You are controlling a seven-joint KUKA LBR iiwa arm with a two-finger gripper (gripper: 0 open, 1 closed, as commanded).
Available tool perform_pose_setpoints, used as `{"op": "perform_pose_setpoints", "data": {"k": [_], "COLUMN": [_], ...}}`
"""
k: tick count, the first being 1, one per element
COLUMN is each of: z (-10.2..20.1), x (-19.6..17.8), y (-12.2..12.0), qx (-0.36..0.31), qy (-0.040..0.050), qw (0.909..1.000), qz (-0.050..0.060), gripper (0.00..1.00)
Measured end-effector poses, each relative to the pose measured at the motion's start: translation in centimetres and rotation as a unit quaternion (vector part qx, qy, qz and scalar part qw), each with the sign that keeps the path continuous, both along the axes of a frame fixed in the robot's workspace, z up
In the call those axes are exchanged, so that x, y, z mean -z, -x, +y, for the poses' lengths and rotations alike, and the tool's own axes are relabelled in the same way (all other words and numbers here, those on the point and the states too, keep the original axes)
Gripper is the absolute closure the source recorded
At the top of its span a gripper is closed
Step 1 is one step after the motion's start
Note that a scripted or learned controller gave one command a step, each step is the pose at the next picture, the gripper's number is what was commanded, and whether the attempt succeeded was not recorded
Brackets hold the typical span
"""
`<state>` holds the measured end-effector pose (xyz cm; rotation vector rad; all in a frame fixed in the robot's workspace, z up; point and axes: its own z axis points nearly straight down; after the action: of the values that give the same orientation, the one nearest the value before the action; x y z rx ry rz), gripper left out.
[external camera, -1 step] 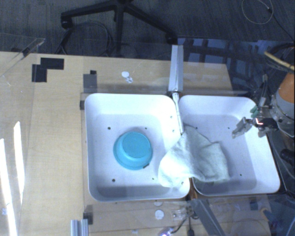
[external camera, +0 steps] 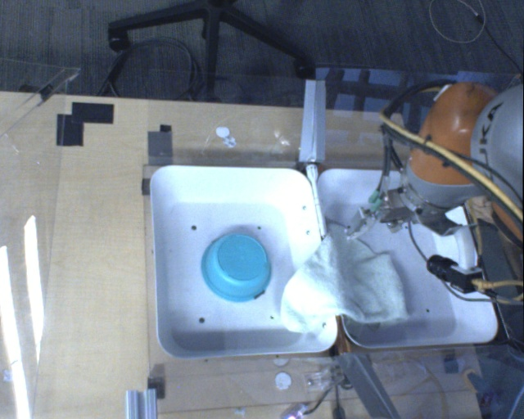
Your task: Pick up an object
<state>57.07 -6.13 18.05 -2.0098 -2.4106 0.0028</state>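
Sitting side by side on a wooden bench (external camera: 82, 245): 2 white bins (external camera: 176, 204). Standing on dark carpet beyond: a black chair base (external camera: 213, 24).

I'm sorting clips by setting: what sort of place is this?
Most likely a robotics lab bench: a wooden bench bears two shallow white bins, a robot arm trails cables over the right bin, and office-chair legs stand on carpet behind.
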Motion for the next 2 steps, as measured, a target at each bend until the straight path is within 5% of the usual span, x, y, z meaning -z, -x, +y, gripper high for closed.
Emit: {"op": "perform_pose_setpoints", "data": {"k": [1, 2], "z": [8.5, 15.5], "x": [-0.2, -0.2], "y": [-5.6, -9.9], "qx": [-0.157, -0.177], "qy": [0.0, -0.0002], "qw": [0.9876, 0.9842], "qz": [-0.003, -0.003], "gripper": [0.0, 0.0]}}
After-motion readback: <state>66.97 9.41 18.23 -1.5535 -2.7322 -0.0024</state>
